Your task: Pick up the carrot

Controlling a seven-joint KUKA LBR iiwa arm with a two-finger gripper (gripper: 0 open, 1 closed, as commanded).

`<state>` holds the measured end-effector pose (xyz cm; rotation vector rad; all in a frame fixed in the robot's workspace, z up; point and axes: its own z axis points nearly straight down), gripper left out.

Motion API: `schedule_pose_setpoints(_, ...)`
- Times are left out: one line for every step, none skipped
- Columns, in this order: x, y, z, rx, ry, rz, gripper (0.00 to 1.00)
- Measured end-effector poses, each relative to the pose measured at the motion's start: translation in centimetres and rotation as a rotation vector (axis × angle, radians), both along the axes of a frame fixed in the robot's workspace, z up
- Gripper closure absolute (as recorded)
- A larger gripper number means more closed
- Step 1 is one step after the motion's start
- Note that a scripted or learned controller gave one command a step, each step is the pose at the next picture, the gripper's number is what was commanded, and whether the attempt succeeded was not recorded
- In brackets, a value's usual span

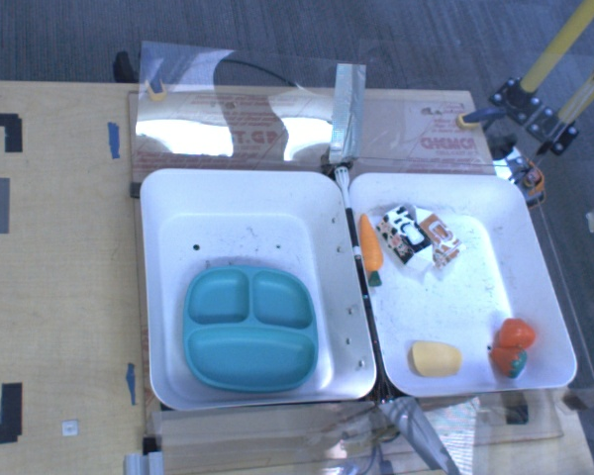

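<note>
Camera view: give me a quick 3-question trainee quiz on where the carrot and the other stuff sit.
1. True or false: the carrot lies in the left bin.
2. Which item shares the left bin with nothing else?
A. the teal divided plate
B. the yellow block
C. the red tomato-like toy
3. Fill in: the carrot lies along the right bin's ____ wall, next to the divider.

Key
1. False: it is in the right bin.
2. A.
3. Left.
</note>
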<state>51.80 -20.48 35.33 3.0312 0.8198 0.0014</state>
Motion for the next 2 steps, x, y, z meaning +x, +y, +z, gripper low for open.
schedule_pose_setpoints(5.4,-1.8,2.9,-0.002,0.001,0.302,1.0)
schedule_pose_setpoints(1.2,-0.3,7.5,-0.004,-0.001,0.785,1.0)
